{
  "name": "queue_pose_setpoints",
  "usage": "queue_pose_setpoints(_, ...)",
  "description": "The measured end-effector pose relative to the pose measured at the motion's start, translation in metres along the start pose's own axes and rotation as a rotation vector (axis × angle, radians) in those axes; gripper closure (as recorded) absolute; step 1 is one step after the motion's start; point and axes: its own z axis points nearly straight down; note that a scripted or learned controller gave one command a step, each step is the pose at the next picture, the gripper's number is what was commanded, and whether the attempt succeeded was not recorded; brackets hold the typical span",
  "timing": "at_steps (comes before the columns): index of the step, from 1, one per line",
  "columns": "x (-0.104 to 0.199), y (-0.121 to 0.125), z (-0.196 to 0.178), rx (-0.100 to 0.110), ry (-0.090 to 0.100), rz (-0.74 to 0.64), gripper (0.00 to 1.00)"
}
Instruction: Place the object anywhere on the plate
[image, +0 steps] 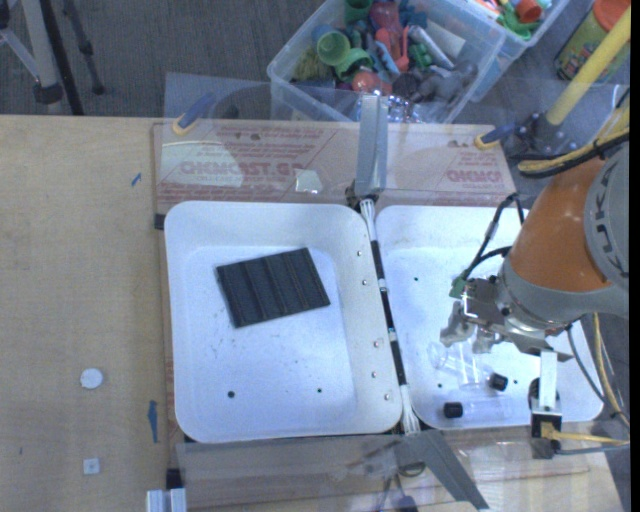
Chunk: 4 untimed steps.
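Camera view: fixed, looking down at a slant on two white bins side by side on the counter (70, 250).
Plate: dark ribbed slab (272, 286), lying flat and slightly skewed in the upper middle of the left bin (190, 330). Nothing rests on it.
Left bin, other: a few tiny dark specks on the floor near the front; too small to identify.
Arm: grey with an orange band (560, 250), reaching in from the right over the right bin (420, 250).
End effector: (462, 352) low over the front half of the right bin, well apart from the plate. Cannot tell whether it is spread or closed; its tip is pale and blurs into the white floor. No object can be seen held in it.
Object, candidates: small black piece (452, 409) on the right bin floor near the front rim, just in front of the end effector; second black piece (497, 381) close beside it, toward the arm. Cannot tell which one is the target, or whether either is touched.
Done: nothing visible. No confirmed pickup, plate bare.
Left (judgement): secure a grasp, lift clear, carry across the divider between the bins, set down anywhere on the ribbed slab.
Progress (judgement): early, at the approach or grasp stage.
Background: clear tub (300, 90) of coloured toys behind the bins; not involved.
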Motion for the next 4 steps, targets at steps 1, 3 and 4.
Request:
queue_pose_setpoints(1, 0.051, -0.014, -0.002, -0.002, -0.001, 0.167, 1.0)
queue_pose_setpoints(3, 0.196, -0.046, 0.089, 0.001, 0.0, 0.24, 1.0)
queue_pose_setpoints(4, 0.187, -0.055, 0.039, 0.001, -0.001, 0.562, 1.0)
